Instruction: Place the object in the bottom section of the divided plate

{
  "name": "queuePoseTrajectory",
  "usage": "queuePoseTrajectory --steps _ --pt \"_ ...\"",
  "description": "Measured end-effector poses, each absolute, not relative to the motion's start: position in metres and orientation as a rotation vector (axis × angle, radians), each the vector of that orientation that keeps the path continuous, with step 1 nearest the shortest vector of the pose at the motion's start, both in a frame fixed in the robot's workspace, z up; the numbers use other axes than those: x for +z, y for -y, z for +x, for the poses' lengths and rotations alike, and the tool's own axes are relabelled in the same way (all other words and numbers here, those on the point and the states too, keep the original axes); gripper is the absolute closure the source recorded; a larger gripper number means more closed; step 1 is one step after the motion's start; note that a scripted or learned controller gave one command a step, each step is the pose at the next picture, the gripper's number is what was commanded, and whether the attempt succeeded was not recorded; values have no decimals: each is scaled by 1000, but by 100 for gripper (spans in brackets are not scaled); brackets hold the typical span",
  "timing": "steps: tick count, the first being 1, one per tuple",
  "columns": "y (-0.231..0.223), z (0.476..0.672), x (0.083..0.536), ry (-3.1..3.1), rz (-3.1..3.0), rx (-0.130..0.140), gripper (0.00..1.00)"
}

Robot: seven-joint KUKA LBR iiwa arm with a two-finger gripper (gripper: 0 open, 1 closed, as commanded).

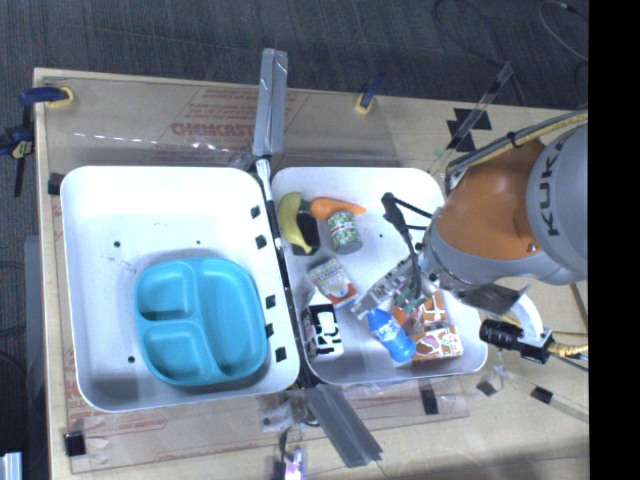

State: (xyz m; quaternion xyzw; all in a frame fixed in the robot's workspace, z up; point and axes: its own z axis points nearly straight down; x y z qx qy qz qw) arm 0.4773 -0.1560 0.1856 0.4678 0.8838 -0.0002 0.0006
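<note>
Blue divided plate (197, 320) lies in the left bin (90, 208) at nine o'clock from the gripper (405, 286) — low over the right bin's (350, 183) clutter beside a blue bottle (390, 335) — grip state impossible to judge.

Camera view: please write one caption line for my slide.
KUKA arm's gripper low over cluttered right bin, near a blue bottle; blue divided plate waits in left bin.

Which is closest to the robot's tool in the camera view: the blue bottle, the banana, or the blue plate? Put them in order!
From the tool:
1. Blue bottle, just below it in the right bin.
2. Banana, at that bin's upper left.
3. Blue divided plate, across in the left bin.
</note>
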Motion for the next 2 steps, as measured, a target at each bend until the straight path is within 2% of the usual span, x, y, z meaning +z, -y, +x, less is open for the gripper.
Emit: queuePoseTrajectory --steps 1,2 --pt "58 484 227 -2959 1049 0 100" --pt "13 477 191 -2804 1421 -1 100"
